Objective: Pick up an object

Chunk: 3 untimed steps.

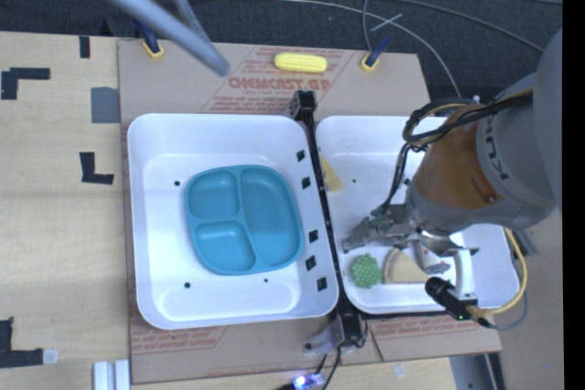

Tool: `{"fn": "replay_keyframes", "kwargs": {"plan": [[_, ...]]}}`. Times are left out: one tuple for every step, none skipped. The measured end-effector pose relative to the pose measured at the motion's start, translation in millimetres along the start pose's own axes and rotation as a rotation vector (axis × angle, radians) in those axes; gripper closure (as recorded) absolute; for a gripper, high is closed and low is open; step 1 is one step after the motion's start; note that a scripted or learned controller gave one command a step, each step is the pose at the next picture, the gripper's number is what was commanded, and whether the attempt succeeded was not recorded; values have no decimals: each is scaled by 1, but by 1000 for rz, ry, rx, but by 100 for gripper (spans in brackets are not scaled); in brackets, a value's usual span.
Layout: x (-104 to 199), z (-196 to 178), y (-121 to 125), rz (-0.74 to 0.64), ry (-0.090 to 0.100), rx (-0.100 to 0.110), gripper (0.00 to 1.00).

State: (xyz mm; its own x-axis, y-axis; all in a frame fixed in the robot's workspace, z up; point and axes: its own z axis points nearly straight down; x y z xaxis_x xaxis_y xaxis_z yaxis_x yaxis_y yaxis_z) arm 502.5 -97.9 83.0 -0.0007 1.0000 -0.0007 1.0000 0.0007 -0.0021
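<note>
My gripper [403, 244] hangs low over the right bin [366, 137], in its front half, below the arm's orange band. Just to its left a small green bumpy ball [365, 270] lies on the bin floor. A pale tan, wedge-shaped piece [400, 268] lies right beside the ball, partly under the gripper body. A small yellowish scrap [329, 177] rests by the divider between the bins. Nothing is visibly held.
The left bin [151, 196] holds a blue divided plate [242, 219]. A yellow banana-shaped toy [300, 62] lies on the cardboard behind the bins. Black clips [303, 105] sit along the shared wall. Cables trail behind the right bin.
</note>
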Motion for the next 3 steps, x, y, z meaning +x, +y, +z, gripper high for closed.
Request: {"fn": "replay_keyframes", "kwargs": {"plan": [[0, -12, 1, 0, -1, -3, 100], [4, -75, 3, -1, 0, -6, 100], [4, -124, 4, -1, 0, -5, 100]]}}
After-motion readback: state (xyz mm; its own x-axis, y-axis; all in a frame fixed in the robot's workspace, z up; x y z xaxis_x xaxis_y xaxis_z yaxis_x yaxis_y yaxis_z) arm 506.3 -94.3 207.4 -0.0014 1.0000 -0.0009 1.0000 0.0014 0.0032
